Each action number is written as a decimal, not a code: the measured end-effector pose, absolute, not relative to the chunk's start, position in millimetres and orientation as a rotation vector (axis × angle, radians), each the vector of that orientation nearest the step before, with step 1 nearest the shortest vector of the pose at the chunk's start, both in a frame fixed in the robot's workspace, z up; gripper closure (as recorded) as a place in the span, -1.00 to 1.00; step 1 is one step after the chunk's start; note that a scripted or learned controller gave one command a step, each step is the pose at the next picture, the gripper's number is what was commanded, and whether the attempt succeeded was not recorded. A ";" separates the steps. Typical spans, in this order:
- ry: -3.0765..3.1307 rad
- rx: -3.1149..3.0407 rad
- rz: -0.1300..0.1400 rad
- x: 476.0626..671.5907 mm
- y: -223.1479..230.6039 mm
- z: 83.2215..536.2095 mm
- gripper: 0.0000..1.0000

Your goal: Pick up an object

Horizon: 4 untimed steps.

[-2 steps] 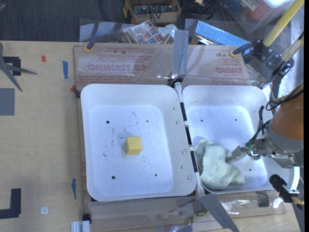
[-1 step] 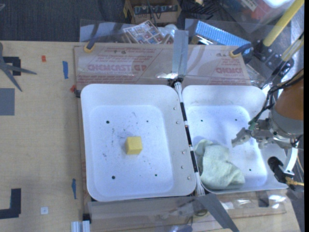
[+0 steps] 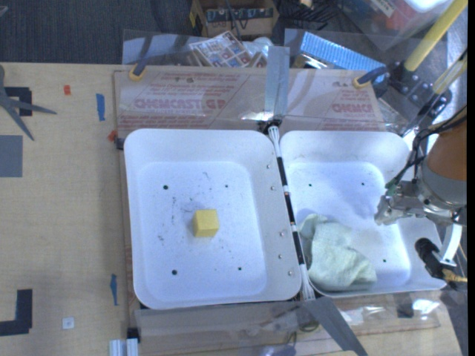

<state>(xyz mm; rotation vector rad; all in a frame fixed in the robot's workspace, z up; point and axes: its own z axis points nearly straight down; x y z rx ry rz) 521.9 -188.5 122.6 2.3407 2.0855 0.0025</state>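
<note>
A small yellow foam cube (image 3: 205, 222) sits mid-floor in the left shallow white plastic bin (image 3: 148, 154); a crumpled pale green cloth (image 3: 335, 256) lies in the right white bin (image 3: 338, 148), gripper (image 3: 387, 211) above that bin's right side

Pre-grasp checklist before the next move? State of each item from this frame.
1. Targets present: ok. A yellow block lies in the left bin; a pale crumpled cloth lies in the right bin.
2. Gripper position: ok. It is over the right bin, beside the cloth's upper right.
3. Finger state: cannot tell.
4. Holding anything: not ok. Nothing is seen at the gripper.
5. Nearest target: ok. The cloth is far closer than the block, which is across the divider.
6. Cloth access: cannot tell. It is bunched against the bin's front left corner, so a wall may crowd the grasp.
</note>
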 end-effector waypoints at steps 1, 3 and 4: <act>1.427 2.798 -0.001 537.0 -130.9 185.6 1.00; 0.736 3.055 -0.003 545.5 2.4 203.4 1.00; 0.309 3.127 0.002 606.4 6.1 218.5 1.00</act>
